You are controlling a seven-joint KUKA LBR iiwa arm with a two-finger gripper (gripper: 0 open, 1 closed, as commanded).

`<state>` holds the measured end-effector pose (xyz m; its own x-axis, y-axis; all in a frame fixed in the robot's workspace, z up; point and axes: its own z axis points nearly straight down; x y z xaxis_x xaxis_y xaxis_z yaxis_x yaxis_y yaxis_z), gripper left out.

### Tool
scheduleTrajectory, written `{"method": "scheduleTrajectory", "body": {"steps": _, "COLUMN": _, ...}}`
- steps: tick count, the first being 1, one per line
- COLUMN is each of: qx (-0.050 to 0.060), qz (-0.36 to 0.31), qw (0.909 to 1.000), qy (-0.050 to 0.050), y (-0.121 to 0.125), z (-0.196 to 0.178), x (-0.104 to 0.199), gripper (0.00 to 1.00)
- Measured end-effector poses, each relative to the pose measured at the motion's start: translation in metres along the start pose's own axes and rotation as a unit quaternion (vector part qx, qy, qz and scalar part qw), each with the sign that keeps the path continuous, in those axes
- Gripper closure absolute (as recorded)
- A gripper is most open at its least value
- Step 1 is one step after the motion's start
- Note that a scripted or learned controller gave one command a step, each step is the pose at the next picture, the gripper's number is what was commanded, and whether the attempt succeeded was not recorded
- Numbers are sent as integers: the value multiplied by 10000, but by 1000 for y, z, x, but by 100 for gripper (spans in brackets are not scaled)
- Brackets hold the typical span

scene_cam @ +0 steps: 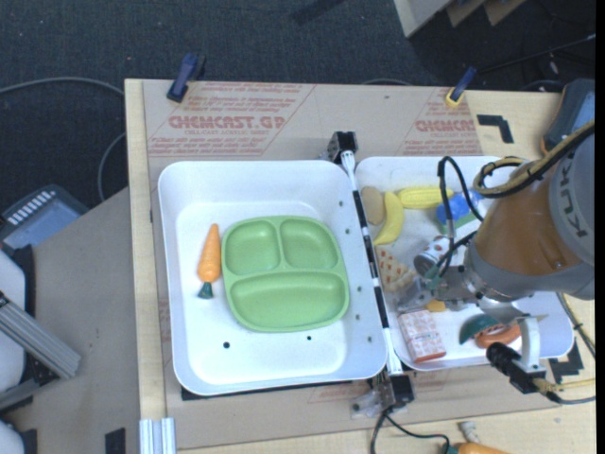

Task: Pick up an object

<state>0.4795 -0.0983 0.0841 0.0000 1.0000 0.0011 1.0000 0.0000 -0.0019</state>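
Low over the right-hand shallow white bin (558, 343) sits the tool (427, 287), at the end of the grey arm with the orange band (515, 235), which reaches in from the right. Whether it is clenched or released cannot be told; the arm's bulk hides its tip, and nothing can be seen held in it.

Around it the right bin holds a clutter of small things: a yellow plastic banana (389, 218) near the dividing wall, a yellow corn cob (423, 197) beside a small blue block (458, 206), a pink-and-white flat packet (421, 334) toward the near edge, and an orange-and-green toy (490, 329) just beside the arm.

Over in the left-hand white bin (189, 253) lies a light green divided plastic plate (284, 274) with three compartments, and just beside its left edge an orange toy carrot (209, 256) with a dark green stub. Both bins rest on the pale wooden table (151, 159).
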Motion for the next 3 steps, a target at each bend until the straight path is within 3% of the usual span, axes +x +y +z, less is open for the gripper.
{"method": "scheduleTrajectory", "body": {"steps": 1, "qx": -11, "qz": 7, "qw": 10000, "qy": -4, "y": 0, "z": -10, "x": 0, "gripper": 100}}
{"method": "scheduleTrajectory", "body": {"steps": 2, "qx": -7, "qz": 6, "qw": 10000, "qy": -2, "y": 0, "z": -10, "x": 0, "gripper": 0}}
{"method": "scheduleTrajectory", "body": {"steps": 3, "qx": -15, "qz": -3, "qw": 10000, "qy": -7, "y": 67, "z": -22, "x": -8, "gripper": 0}}
